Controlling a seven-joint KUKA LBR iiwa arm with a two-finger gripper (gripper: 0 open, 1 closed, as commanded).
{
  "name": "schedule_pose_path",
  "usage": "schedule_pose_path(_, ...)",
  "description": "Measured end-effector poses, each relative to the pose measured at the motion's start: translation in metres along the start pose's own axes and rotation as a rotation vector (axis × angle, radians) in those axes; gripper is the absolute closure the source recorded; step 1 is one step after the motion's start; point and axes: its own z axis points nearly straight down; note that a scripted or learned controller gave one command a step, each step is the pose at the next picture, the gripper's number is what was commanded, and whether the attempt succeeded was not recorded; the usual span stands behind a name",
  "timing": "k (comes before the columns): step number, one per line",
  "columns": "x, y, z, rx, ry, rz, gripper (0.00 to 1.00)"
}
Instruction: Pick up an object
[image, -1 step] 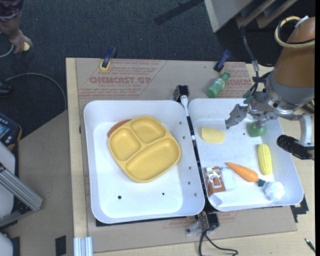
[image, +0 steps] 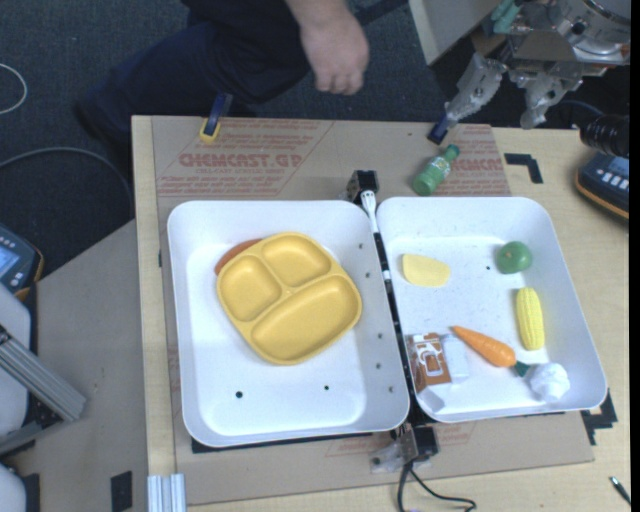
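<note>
I read this as the very start of the pick: my gripper (image: 508, 92) hangs high at the top right, beyond the far edge of the bench, well clear of both bins. Its fingers look spread apart with nothing between them.

Nothing has been chosen yet, and the candidates lie in the right bin (image: 570, 300): a yellow slice (image: 426, 270) near its left wall, a green ball (image: 514, 257) toward the far right, a corn cob (image: 529, 317) below that, a carrot (image: 483, 346) in the middle, a brown packet (image: 431, 362) at the near left, and a white crumpled lump (image: 548, 380) at the near right corner. A green bottle (image: 434, 171) lies outside the bins on the board.

The next move, as I judge it, calls for travelling toward me over the right bin, then descending on one item; the ball stands apart from its neighbours.

The left bin (image: 200, 380) holds a yellow divided tray (image: 289, 297). Both bins rest on a brown cardboard sheet (image: 260, 160). A person's hand (image: 335, 48) hovers past the far edge, over dark carpet
</note>
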Motion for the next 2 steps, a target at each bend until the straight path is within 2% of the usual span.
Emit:
schedule_pose_path(1,-0.004,-0.001,-0.001,0.017,-0.002,0.006,1.0)
schedule_pose_path(2,-0.017,-0.046,0.127,0.039,0.0,0.011,1.0)
